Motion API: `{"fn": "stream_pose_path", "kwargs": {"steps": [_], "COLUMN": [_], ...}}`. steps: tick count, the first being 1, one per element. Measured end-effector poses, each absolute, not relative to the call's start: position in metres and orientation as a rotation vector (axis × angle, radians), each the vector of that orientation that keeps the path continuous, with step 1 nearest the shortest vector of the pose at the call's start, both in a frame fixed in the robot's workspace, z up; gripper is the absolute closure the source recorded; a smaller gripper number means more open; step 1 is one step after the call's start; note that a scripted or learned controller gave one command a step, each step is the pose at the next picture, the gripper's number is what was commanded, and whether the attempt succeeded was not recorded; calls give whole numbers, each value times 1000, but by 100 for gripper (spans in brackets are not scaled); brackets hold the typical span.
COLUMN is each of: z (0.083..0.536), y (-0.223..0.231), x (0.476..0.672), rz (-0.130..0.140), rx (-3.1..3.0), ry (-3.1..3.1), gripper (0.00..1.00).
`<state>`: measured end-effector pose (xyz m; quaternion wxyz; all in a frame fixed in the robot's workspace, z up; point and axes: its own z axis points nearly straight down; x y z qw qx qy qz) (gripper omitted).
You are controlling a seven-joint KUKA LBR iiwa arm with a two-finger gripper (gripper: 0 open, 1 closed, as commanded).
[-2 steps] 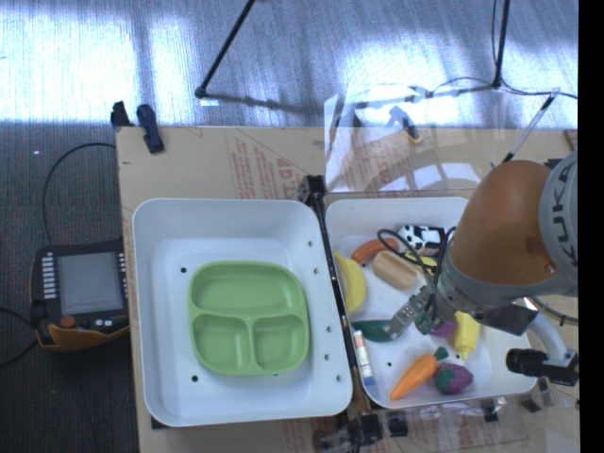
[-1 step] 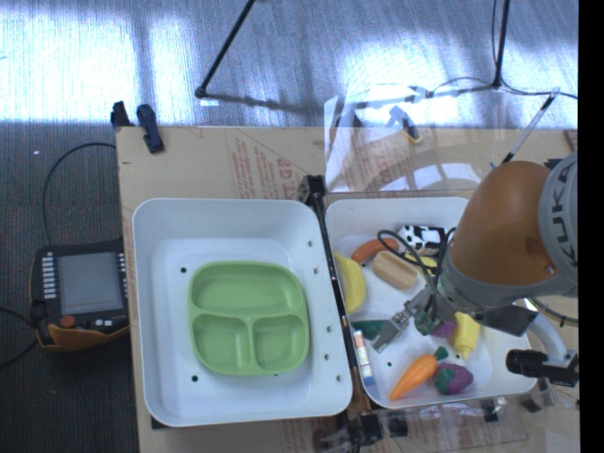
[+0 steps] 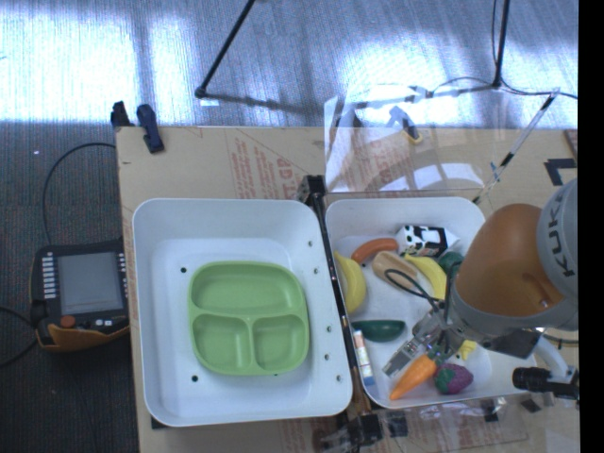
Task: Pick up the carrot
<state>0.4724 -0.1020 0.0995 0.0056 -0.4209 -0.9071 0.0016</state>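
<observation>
The carrot lies near the front edge of the right-hand bin, beside a purple toy in a crowd of play food, and the gripper hangs right over its thick end, presumably lined up for a grab. Whether the jaws are apart or together I cannot tell. The green divided plate sits alone in the left bin.

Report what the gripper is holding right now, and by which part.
Cannot be told. The gripper sits right at the thick upper end of the carrot in the right bin, but a grasp isn't visible.
</observation>
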Motion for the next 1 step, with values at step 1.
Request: {"fn": "stream_pose_path", "kwargs": {"steps": [1], "z": [111], "y": [-102], "x": [475], "rz": [-2], "rx": [-1328], "ry": [-2840], "gripper": [100]}}
